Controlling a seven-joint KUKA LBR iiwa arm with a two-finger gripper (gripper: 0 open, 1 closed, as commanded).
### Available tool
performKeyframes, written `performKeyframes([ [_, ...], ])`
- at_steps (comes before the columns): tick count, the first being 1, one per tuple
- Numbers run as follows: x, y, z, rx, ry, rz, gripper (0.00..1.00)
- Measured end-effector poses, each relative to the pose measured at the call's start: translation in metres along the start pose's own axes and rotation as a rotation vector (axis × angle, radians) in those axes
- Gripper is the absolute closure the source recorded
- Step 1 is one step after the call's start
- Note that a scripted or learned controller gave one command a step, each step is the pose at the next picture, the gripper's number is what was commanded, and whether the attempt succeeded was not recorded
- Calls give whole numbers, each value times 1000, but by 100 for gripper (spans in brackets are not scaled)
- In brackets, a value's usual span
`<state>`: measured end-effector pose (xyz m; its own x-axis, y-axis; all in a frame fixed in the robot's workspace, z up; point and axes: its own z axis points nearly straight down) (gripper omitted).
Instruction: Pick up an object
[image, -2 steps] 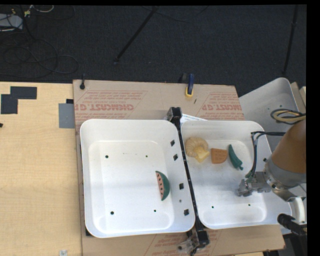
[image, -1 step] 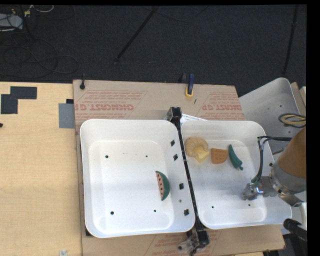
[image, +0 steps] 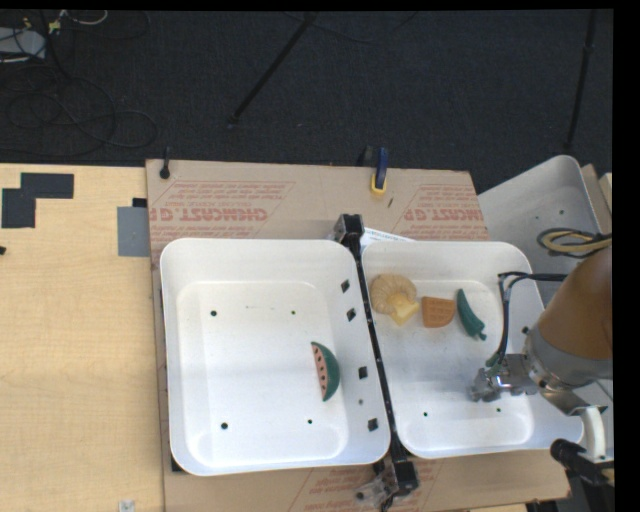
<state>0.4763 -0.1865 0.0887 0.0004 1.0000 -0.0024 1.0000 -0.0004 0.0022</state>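
1. The camera view looks down at a slant on two shallow white bins set side by side on a cardboard sheet (image: 250, 205), which lies on a light wooden bench (image: 70, 330).
2. The left bin (image: 185, 300) holds a single watermelon-slice toy (image: 324, 370), green rind with a red face, lying near the bin's right wall, close to the divider between the bins.
3. The right bin (image: 450, 440) holds three things in a row along its far side: a pale shell-like piece (image: 392, 293) with a yellow bit at its lower edge, an orange-brown block (image: 437, 312) just beside it, and a dark green curved piece (image: 470, 313) to the right of the block.
4. The arm (image: 580, 320) reaches in from the right, its orange band over the right bin's right edge.
5. The gripper (image: 490, 385) sits low over the right bin's floor, in the right half, nearer the camera than the row of three things and apart from all of them.
6. The green curved piece is the nearest thing to the gripper, lying just beyond it toward the far wall.
7. Nothing is seen between the fingers; whether they are spread or closed I cannot tell.
8. A blue and yellow clamp (image: 380, 172) grips the cardboard's far edge.
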Motion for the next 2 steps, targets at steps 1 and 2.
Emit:
performKeyframes([
  [1,-23,0,0,2,5,-1,100],
  [2,-25,2,0,5,7,0,100],
])
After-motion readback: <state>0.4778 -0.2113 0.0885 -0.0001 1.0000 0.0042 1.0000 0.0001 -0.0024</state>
